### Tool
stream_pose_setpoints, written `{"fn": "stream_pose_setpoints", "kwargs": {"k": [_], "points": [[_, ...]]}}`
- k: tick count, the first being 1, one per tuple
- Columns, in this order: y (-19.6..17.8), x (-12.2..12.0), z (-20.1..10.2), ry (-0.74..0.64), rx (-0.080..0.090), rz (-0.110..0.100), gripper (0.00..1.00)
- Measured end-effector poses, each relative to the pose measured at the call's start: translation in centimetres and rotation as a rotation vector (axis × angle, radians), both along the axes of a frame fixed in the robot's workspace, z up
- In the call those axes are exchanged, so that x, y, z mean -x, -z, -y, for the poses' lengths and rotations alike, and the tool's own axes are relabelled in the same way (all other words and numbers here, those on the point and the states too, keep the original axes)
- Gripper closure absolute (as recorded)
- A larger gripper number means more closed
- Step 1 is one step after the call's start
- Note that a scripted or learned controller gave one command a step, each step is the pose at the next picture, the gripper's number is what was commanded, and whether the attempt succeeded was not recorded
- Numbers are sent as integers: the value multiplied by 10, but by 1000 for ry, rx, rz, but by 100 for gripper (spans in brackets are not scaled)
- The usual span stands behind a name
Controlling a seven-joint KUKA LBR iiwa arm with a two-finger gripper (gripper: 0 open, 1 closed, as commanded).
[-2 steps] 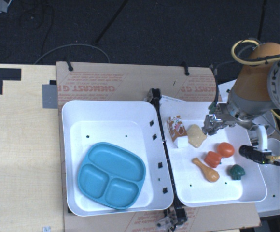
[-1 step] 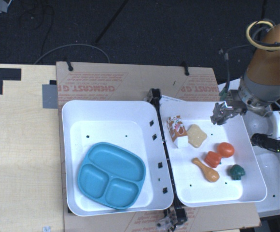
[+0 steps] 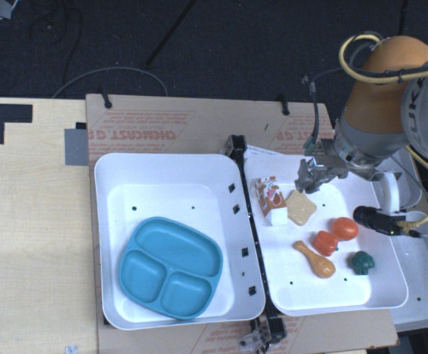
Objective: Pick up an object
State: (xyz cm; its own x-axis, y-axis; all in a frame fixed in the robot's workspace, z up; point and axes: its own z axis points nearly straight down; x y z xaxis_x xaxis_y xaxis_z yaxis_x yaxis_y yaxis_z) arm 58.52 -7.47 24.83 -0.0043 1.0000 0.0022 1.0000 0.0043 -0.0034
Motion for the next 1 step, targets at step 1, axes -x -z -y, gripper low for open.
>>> {"fn": "stream_pose_setpoints", "kwargs": {"k": [1], "points": [[-4, -10, -51, 0, 0, 1, 100]]}}
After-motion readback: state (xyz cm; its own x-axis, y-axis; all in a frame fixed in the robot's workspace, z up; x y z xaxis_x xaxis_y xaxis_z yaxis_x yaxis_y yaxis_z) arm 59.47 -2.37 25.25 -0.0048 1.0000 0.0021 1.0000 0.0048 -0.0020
